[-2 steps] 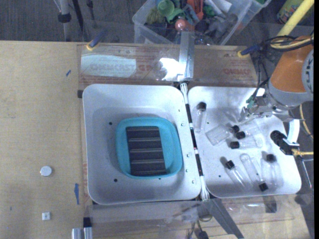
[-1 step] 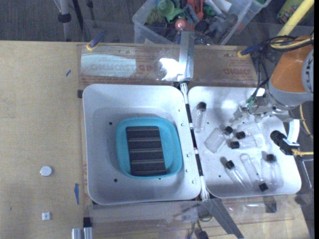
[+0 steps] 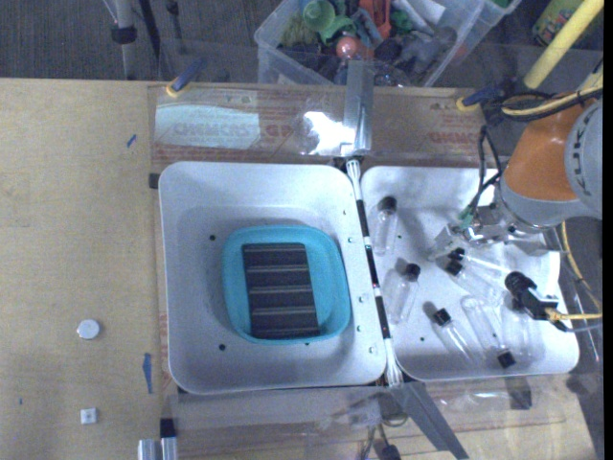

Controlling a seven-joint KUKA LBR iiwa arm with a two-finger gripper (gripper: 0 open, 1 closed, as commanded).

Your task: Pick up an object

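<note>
And here we are over the right-hand bin (image 3: 565,353), with the arm (image 3: 551,166) reaching in from the right of the frame, its orange band bright at the upper right. The gripper (image 3: 458,242) sits low in the upper middle of that bin, right down among the clutter. Whether the jaws are released or clenched, I cannot tell: the head is a blur of metal and clear plastic from up here.

What's on offer? A scatter of clear vials with black caps across the bin floor: one vial (image 3: 385,220) near the upper left corner of the bin, another vial (image 3: 404,287) left of centre, a small black cap (image 3: 440,316) lower down, and one more black cap (image 3: 505,358) near the bottom edge. A vial lies just beside the gripper, perhaps touching it, but nothing is visibly between the jaws.

The left-hand bin (image 3: 182,257) holds a blue tray (image 3: 235,286) with a dark ribbed insert (image 3: 281,290), well apart from the action.

So my read: this is the descent-and-grasp step, not yet a lift. The next move calls for a firm closure on one vial. These are smooth, round and see-through, likely to roll or squirt out, so the squeeze must land across the body before any rise.
</note>
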